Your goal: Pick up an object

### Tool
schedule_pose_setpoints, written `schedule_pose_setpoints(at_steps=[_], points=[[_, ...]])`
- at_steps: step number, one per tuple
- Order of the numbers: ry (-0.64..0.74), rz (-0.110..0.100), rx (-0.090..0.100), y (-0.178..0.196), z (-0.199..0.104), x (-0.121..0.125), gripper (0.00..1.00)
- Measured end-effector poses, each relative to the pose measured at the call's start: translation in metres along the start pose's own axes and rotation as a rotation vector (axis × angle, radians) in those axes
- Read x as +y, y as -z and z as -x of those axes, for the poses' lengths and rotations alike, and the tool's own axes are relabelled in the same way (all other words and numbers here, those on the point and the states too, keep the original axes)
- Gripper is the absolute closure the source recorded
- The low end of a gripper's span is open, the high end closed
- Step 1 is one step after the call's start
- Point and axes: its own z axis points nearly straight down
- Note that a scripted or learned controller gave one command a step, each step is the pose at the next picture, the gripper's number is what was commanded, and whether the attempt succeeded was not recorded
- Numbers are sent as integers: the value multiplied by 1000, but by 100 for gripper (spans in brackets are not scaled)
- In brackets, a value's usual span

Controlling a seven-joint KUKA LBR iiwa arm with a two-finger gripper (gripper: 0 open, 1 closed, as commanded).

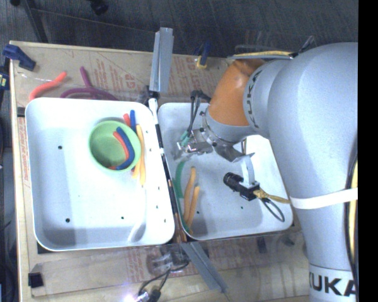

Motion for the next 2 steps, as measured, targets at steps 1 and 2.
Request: schedule_pose_setpoints(at_steps=[1, 2], points=[[60, 24, -18, 4, -12, -44, 0], [62, 24, -19, 14, -12, -44, 100]])
